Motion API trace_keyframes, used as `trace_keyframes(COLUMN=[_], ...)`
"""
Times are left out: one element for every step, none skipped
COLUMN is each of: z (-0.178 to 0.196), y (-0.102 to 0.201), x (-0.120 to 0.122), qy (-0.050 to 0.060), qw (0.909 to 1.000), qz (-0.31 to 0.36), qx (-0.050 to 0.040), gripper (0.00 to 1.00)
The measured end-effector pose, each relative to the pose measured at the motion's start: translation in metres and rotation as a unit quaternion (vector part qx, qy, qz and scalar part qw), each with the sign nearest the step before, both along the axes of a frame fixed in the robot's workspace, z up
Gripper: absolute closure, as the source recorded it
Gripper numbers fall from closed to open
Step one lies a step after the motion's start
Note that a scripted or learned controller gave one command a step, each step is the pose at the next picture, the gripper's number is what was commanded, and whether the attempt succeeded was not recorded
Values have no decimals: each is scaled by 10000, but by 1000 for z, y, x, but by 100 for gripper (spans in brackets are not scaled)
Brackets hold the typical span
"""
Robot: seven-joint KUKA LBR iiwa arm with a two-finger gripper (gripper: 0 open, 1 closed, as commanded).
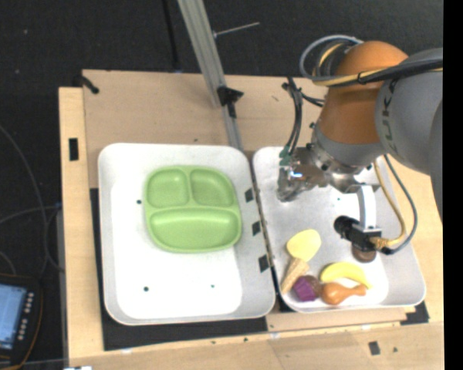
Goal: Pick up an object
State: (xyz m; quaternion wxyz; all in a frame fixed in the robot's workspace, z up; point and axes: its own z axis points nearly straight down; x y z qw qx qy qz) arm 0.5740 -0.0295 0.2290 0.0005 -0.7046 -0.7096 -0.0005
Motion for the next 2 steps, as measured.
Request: trace_keyframes(z=[-4,-5], y=[48,95], x=[-13,-33], qy=[-1,1], qw=[10000,10000], qz=[-2,2], qx=[0,3], gripper=[100,100])
